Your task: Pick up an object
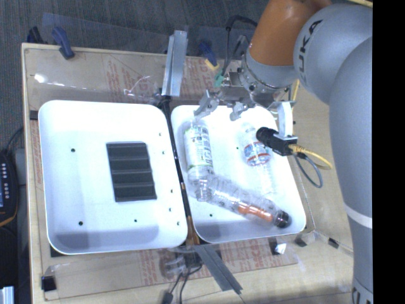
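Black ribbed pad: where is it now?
Camera view: the black ribbed pad lies flat mid-floor in the left bin, apart from the bottles in the right bin.

The grey arm reaches in, pincer fingers spread, holding nothing.

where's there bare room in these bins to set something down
The left bin has bare floor all round the dark ribbed block, widest to its left and along the near edge. The right bin is crowded: three clear bottles lie across it, with the gripper over its far edge.
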`<action>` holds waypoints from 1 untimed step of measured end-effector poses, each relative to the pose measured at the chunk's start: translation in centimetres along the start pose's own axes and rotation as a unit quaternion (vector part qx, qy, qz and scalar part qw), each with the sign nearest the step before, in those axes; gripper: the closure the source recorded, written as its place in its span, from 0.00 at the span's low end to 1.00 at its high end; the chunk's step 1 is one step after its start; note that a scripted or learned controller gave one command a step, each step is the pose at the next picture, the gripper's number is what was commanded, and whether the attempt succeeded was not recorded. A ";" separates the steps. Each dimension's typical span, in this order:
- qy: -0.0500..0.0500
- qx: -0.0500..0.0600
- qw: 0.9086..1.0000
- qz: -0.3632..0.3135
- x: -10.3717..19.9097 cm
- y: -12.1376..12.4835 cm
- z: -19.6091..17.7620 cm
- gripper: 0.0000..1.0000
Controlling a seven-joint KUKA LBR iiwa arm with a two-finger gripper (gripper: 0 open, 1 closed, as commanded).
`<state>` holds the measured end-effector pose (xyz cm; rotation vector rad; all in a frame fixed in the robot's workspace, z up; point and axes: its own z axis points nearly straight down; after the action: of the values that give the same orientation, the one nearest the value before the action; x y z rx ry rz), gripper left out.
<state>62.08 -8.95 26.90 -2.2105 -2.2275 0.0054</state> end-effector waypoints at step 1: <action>-0.001 -0.002 0.998 -0.066 1.0 3.6 0.2 0.00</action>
<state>65.70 -7.89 26.71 -2.0606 -2.3714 0.0016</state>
